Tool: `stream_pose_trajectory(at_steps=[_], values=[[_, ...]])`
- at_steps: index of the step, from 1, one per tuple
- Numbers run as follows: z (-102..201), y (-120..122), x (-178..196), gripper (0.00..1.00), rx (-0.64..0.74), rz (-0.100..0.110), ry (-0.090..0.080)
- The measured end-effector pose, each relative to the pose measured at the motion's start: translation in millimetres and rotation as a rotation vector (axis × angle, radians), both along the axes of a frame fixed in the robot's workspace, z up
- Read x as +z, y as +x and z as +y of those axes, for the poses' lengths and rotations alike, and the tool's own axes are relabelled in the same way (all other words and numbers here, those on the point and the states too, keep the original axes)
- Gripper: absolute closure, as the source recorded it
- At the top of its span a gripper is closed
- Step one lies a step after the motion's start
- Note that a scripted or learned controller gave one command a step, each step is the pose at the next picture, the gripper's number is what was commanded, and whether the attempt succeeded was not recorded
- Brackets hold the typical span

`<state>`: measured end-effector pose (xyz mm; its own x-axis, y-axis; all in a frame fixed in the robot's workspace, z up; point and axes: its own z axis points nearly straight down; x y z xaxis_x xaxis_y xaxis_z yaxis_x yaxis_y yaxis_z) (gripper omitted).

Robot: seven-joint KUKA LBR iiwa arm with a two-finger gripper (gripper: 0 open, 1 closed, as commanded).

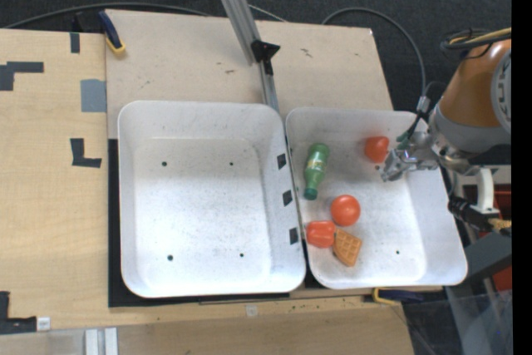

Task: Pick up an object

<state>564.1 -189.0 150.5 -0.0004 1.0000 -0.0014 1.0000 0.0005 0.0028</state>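
In the right bin (432, 262) lie a green bottle (314, 170), a small red-orange ball (376, 149) toward the back, a larger orange-red ball (345, 209), a red piece (320, 234) near the bin's left wall and a tan waffle-like piece (347, 247) beside it. My gripper (394, 168) hangs over the right side of this bin, just right of and below the small ball. Nothing is visible in its grasp.
The left bin (133, 179) stands beside the right one, sharing a middle rim. A slanted metal rail (235, 0) runs from the top down to the bins' junction. The arm's orange band (474, 87) and cables fill the right edge.
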Motion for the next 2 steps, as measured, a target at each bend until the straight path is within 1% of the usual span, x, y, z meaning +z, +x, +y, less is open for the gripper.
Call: stream_pose_trajectory(at_steps=[1,2], values=[[10.8,0.8,51.1,1.00,0.002,-0.001,0.000],[11.3,1.8,82.4,1.00,0.002,0.000,0.000]])
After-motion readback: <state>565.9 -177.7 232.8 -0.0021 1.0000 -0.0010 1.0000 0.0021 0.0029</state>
